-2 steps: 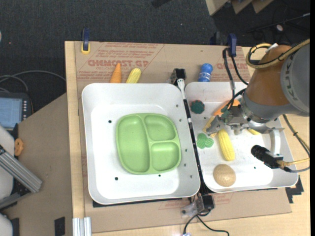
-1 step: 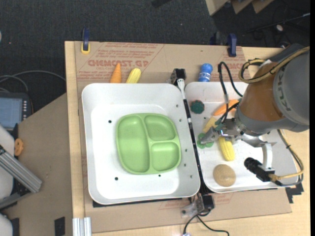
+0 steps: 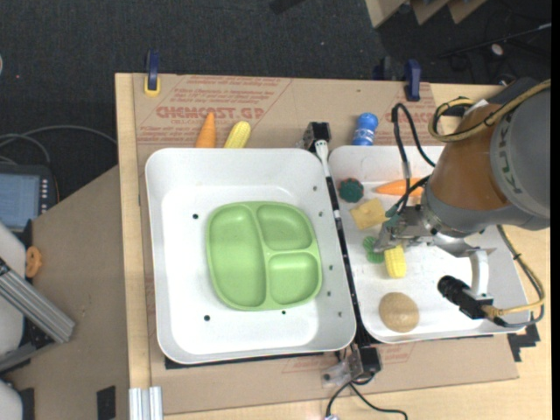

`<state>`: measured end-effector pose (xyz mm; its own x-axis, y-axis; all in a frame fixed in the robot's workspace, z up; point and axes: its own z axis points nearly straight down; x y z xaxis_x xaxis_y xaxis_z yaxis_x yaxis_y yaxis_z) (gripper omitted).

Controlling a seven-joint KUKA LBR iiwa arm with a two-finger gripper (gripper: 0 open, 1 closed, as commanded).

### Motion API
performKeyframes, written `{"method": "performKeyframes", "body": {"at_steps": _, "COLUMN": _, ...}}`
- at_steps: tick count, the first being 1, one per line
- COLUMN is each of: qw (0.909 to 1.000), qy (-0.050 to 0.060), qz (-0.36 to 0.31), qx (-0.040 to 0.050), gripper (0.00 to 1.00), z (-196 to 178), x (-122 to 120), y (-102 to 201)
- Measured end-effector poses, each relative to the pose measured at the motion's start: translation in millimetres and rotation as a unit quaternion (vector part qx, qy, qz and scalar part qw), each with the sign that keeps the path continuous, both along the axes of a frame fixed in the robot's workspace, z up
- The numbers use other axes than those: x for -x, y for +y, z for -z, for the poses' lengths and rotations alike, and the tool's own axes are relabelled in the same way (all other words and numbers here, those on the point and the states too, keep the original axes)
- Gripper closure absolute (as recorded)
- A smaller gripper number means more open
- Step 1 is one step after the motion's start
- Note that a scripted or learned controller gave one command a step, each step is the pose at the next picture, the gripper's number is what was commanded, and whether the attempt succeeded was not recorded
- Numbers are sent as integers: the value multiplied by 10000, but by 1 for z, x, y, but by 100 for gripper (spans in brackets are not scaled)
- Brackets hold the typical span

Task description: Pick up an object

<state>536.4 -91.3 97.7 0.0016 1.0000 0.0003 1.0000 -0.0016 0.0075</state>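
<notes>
Lying under end effector [image 3: 391,234]: corn cob [image 3: 395,262].

Evenly and brightly lit from above, with no harsh glare. Soft sheen across the left white bin [image 3: 175,191], faint highlights on the green divided plate [image 3: 262,254] at its centre. Short, diffuse shadows under that bin's near rim. Dim beyond its far side, over dark floor. Mild softness throughout; small items right of it slightly blurred.

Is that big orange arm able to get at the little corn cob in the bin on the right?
Probably yes. The gripper hangs just above the corn cob, and nothing lies on top of it.
</notes>
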Motion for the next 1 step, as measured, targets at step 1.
{"method": "performKeyframes", "body": {"at_steps": 1, "qw": 10000, "qy": -28, "qz": -59, "qx": -12, "gripper": 100, "z": -93, "x": -40, "y": 78}}
